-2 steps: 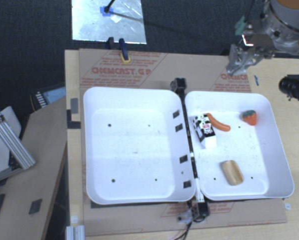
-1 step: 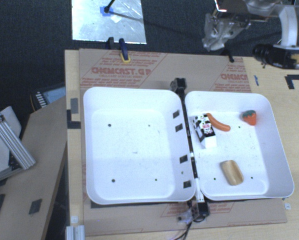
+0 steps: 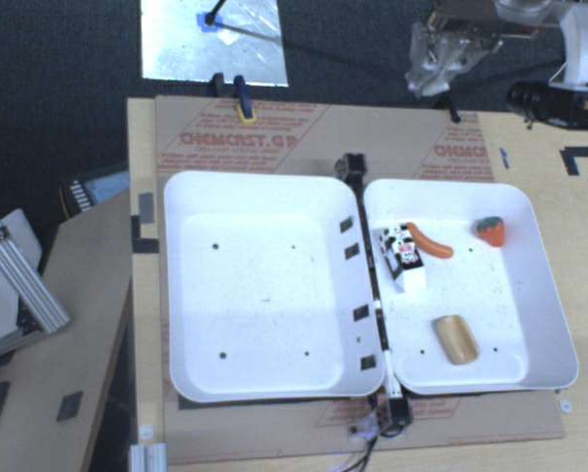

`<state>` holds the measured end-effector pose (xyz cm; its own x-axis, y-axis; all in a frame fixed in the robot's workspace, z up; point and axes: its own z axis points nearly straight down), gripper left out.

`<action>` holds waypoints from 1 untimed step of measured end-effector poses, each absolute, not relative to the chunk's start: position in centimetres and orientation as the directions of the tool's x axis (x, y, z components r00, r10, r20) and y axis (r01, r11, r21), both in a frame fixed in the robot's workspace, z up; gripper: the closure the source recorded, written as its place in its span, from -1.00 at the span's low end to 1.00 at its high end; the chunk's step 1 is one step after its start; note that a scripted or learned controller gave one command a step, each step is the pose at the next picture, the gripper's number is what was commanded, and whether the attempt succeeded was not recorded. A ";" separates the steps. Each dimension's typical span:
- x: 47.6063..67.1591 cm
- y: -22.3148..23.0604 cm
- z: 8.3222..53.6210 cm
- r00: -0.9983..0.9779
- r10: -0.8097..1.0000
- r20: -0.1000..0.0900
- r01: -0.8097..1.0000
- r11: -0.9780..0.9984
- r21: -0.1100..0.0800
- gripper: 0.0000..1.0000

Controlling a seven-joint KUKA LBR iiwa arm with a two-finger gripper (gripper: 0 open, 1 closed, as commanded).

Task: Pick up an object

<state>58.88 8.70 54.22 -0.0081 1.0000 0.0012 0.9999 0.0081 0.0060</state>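
Orange sausage [image 3: 431,241] lies in right bin [image 3: 540,264]; tool [image 3: 434,67] hangs above.

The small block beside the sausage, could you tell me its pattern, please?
White with black patches, cow-like, seen in the camera view.

Even, bright overhead light washes out the white bins [image 3: 274,190], shadows are faint, and detail is slightly soft.
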 end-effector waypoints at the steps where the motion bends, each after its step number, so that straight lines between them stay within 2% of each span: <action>1: 58.9 8.7 55.3 -0.013 1.000 0.002 1.000 0.013 0.009 1.00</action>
<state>58.91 8.72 55.34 -0.0127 0.9999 0.0015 0.9999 0.0127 0.0086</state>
